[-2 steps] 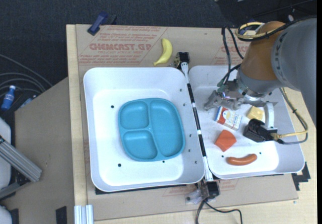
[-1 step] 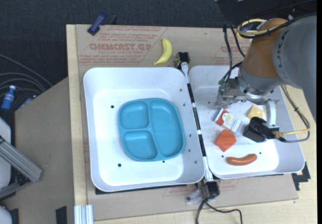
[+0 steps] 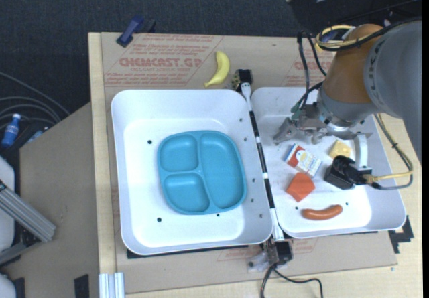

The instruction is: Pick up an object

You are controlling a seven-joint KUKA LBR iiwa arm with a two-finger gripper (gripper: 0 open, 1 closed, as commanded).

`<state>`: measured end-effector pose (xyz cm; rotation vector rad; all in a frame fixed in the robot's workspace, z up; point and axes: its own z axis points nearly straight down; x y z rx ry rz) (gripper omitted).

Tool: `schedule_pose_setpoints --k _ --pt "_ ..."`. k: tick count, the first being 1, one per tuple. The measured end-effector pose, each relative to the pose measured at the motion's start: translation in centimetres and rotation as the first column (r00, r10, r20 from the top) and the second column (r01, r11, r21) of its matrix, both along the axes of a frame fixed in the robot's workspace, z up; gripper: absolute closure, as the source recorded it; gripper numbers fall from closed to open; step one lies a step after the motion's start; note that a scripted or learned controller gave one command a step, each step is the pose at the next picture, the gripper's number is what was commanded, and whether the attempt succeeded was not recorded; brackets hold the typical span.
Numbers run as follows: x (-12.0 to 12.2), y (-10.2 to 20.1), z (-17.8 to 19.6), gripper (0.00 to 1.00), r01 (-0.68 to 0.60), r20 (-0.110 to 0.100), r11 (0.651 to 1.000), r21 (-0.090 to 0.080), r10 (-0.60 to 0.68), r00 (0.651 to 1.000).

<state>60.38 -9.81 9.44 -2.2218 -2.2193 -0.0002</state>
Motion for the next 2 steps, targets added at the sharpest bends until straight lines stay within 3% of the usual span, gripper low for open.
schedule_pose_setpoints --k 1,2 --pt "3.7 0.6 -1.0 0.00 -0.001 0.001 1.000 -0.001 0.001 1.000" --pt "3.7 0.6 0.1 1.00 -0.002 0.003 1.000 -0.001 0.002 1.000"
